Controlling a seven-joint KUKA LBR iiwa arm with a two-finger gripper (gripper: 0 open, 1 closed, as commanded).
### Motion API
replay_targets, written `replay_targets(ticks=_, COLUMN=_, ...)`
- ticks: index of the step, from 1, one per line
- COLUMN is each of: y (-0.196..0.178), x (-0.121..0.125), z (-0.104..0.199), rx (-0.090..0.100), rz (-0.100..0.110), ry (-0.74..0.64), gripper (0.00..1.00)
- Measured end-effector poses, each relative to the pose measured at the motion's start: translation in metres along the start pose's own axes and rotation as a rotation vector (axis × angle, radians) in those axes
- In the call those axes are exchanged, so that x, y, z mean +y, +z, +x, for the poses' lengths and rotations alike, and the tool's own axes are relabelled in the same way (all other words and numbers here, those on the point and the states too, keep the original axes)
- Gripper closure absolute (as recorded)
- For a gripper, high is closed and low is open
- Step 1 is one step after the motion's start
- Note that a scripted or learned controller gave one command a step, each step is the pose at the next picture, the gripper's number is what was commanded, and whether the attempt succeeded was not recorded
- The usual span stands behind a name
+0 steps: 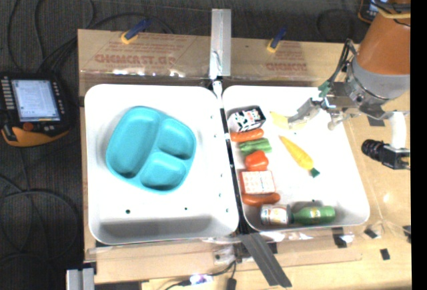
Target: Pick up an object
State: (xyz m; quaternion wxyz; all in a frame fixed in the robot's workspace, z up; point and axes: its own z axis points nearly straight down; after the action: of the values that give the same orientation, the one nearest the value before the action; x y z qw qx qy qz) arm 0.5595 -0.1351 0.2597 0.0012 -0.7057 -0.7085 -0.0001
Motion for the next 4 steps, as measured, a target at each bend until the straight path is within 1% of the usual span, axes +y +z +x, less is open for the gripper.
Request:
replay_targets(ticks=1, y=0.143, x=0.006, z=0.007, rx=0.000, rz=0.000, ry=-0.187, gripper=0.00)
replay_targets(ticks=2, y=0.155, x=0.026, z=0.013, rx=0.000, rz=-0.003, ry=-0.244, gripper=0.00)
replay_targets(ticks=3, y=0.164, x=0.085, z=0.019, rx=-0.005, rz=-0.018, ry=0.062, gripper=0.00)
replay_targets(ticks=4, y=0.154, x=0.085, z=0.021, rx=-0.005, rz=-0.015, ry=0.059, gripper=1.00)
